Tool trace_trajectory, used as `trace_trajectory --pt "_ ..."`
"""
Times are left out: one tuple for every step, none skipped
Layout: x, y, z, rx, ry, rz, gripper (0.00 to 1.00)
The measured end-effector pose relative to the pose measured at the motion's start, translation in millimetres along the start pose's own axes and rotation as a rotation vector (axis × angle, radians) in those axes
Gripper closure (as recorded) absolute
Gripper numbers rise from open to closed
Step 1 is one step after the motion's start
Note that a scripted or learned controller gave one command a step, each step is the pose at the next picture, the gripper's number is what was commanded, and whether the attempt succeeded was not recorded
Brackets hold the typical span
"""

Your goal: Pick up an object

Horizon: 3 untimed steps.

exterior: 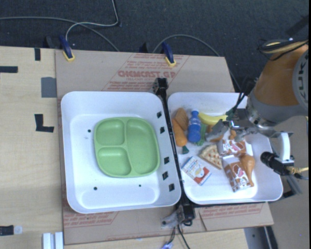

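You've got two white bins side by side on the cardboard-covered bench. Left bin (75,139) holds a green divided plate (127,147), three compartments, sitting flat near the middle. Right bin (269,188) holds all the pickable stuff, clustered left and centre.

Contents you can see there: blue bottle (194,128) standing roughly upright beside an orange carrot-like piece (180,128) against the divider; banana (212,119) just behind the bottle; waffle slice (213,157) mid-bin; small white-and-red packet (196,170) toward the front left; brown snack wrapper (237,175) next to a toy drumstick (247,165) at front right.

Arm (280,87) comes in from the right, orange band above the wrist, and sits over the right bin. Gripper (229,135) is low over the cluster, about between the banana and the waffle, right above a red-and-white wrapper (232,147). Claw state: can't tell — the wrist body and clutter hide it at this angle. It looks to be at or near the wrapper, but contact isn't clear, and nothing is visibly held.

Two blue-and-yellow clamps (67,50) pin the cardboard's far edge.
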<state>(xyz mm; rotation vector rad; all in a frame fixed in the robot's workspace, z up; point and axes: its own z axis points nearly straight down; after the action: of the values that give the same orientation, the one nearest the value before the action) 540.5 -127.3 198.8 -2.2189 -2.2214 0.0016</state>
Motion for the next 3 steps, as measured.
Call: trace_trajectory --pt "-26 69 99 -0.013 -0.013 0.002 0.00" --pt "-16 106 108 -0.001 -0.011 0.005 0.00" --pt "-14 110 94 -0.019 -0.012 0.001 1.00"
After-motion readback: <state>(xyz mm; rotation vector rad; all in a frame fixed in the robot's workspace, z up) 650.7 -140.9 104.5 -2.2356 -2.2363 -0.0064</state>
